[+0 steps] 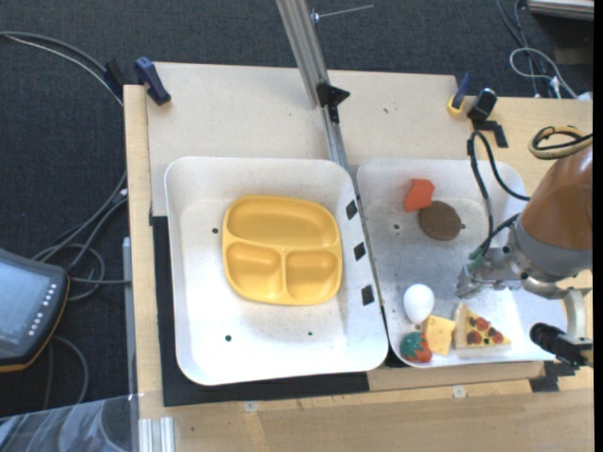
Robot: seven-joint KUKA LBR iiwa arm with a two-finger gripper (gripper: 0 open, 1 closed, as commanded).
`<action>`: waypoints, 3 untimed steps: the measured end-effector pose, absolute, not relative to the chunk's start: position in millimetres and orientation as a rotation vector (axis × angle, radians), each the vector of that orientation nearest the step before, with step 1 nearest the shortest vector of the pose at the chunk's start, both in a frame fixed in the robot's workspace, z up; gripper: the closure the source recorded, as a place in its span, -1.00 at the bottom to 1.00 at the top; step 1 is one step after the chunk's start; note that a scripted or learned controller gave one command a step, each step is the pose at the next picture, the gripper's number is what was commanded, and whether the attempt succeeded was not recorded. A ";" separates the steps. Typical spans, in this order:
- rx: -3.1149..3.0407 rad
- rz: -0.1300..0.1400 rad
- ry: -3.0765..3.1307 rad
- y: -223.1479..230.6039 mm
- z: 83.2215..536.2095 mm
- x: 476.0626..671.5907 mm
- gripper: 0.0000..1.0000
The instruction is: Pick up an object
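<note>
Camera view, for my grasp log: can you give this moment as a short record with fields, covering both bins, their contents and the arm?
left bin: holds a yellow divided plate
right bin: orange block, brown disc, white egg, cheese wedge, pizza slice, small red and green item
cluster: egg, cheese, pizza and small item crowd the near edge
arm: reaches in from the right
end effector: over the right bin, above the pizza slice
object held: none visible

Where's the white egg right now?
The white egg lies in the right bin, near its front edge, just above the cheese wedge.
</note>
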State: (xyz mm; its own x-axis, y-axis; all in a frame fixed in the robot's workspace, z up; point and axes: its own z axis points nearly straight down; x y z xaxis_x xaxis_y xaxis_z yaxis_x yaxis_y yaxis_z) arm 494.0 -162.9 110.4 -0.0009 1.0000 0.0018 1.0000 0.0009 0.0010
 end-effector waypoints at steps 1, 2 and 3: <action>-2.224 -0.004 -2.226 -162.6 163.0 485.2 1.00; -2.223 -0.007 -2.230 -154.8 220.9 493.0 1.00; -2.222 -0.004 -2.227 -154.7 243.5 494.4 1.00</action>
State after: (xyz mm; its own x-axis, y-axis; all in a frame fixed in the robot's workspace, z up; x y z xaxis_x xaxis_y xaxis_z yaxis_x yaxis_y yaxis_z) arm 494.4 -154.7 243.5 -0.0022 1.0000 -0.0016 1.0000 0.0022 0.0051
